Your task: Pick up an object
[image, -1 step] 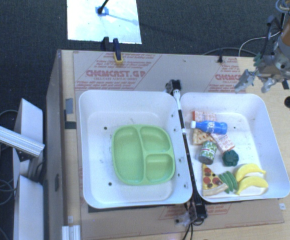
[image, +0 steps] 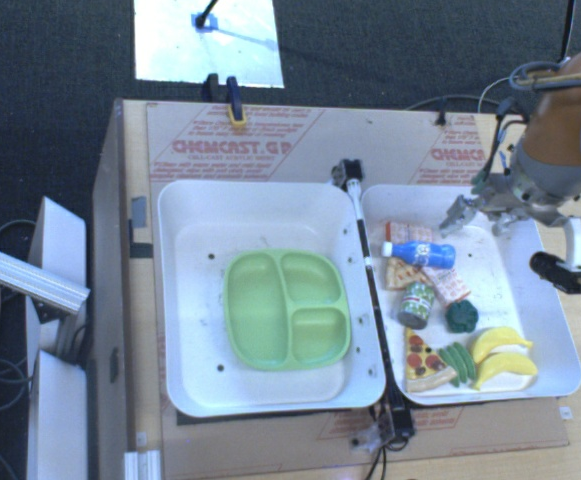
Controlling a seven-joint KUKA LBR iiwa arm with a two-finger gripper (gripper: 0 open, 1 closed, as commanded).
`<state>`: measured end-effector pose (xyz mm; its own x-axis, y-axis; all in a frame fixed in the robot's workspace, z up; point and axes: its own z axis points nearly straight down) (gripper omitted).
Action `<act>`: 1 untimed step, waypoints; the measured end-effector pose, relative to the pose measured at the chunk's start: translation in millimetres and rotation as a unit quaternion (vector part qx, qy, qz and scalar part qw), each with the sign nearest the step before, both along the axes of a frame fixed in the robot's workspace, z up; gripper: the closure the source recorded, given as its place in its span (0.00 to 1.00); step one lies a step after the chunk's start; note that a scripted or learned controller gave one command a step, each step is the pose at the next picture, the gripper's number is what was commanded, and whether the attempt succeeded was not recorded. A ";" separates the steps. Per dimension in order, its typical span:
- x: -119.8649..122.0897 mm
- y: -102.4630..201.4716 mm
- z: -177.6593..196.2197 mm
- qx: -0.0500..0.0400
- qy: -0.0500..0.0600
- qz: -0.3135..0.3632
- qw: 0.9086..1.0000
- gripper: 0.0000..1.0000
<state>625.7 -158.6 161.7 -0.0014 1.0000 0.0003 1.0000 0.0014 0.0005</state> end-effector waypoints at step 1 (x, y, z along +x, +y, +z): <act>-58.8 -1.4 -39.7 0.000 0.000 0.000 1.000 0.00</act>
